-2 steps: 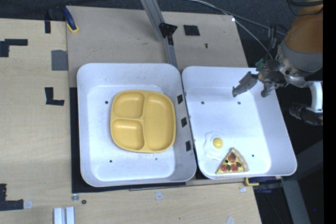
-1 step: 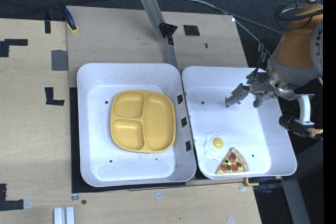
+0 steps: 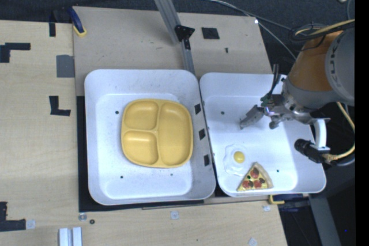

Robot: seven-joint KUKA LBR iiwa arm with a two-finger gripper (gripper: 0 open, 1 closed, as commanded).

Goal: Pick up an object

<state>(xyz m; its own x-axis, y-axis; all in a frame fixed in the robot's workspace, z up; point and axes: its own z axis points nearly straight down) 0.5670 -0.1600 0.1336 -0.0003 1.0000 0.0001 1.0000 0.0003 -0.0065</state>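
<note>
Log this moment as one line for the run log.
gripper: over right bin, holding nothing | fried egg, pizza slice: near end of right bin | yellow divided plate: left bin

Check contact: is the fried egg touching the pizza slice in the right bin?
Cannot tell. In the camera view the fried egg sits up-left of the pizza slice; the egg's white edge runs right up to the slice's tip, with no plain gap or overlap.
</note>
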